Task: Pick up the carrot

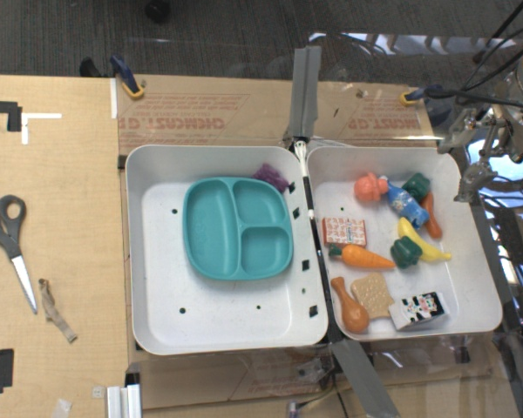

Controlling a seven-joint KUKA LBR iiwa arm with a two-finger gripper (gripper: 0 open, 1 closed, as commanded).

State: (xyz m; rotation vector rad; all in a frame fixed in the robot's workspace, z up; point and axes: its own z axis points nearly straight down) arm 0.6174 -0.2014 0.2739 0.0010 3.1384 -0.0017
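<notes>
The carrot [364, 256], orange with a green stub at its left end, lies flat near the middle of the right bin [479, 259], pointing right. Around it are a red-and-white cracker box [343, 231] just above, a slice of toast [371, 294] below, and a dark green piece [406, 251] at its tip. My gripper [473, 165] hangs at the bin's upper right rim, well to the right of and beyond the carrot, with nothing seen in it.
The right bin also holds a banana [424, 241], a blue bottle [403, 200], an orange-red toy [369, 187], a drumstick [349, 306] and a black-and-white carton [416, 310]. A teal divided plate [240, 229] and a purple piece [272, 177] sit in the left bin. Scissors [10, 238] lie far left.
</notes>
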